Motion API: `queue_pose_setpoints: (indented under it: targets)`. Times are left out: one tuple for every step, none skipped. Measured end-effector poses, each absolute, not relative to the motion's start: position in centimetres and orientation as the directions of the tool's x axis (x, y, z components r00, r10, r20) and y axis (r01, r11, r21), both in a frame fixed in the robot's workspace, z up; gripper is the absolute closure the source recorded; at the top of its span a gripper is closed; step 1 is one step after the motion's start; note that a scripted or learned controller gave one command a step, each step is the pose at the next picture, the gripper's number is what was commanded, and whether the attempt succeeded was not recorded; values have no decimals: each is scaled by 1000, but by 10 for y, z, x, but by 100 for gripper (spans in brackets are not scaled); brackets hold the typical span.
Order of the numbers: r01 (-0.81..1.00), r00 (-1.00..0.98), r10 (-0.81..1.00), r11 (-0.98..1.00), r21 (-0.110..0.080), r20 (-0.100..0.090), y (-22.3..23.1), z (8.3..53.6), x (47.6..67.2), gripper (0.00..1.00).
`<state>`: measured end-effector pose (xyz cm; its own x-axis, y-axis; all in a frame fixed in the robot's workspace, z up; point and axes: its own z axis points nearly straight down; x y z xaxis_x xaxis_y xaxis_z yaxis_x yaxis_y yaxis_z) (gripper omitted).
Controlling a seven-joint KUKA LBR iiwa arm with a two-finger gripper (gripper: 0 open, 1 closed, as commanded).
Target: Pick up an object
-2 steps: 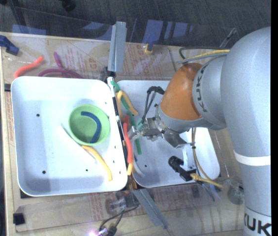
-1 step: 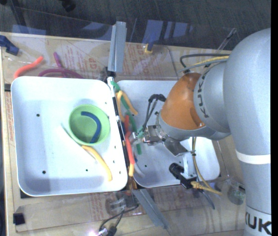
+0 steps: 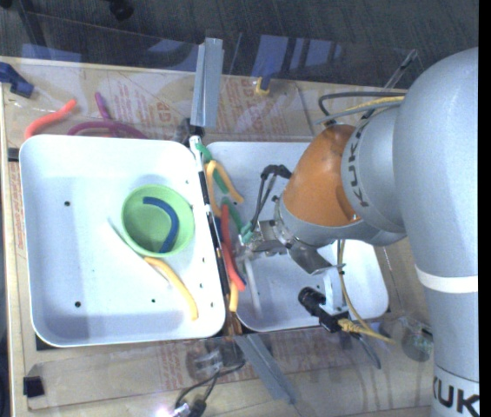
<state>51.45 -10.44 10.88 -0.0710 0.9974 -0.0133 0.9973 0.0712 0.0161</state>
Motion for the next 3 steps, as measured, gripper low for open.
queue_pose_setpoints:
  targets:
    - [998,-63,998,64,19,-23,-111,110,514,0]
    - [998,-70,998,70,-3,1,-146,144,528,0]
    - [978,-208,978,208,1,-5,-125,94,572,0]
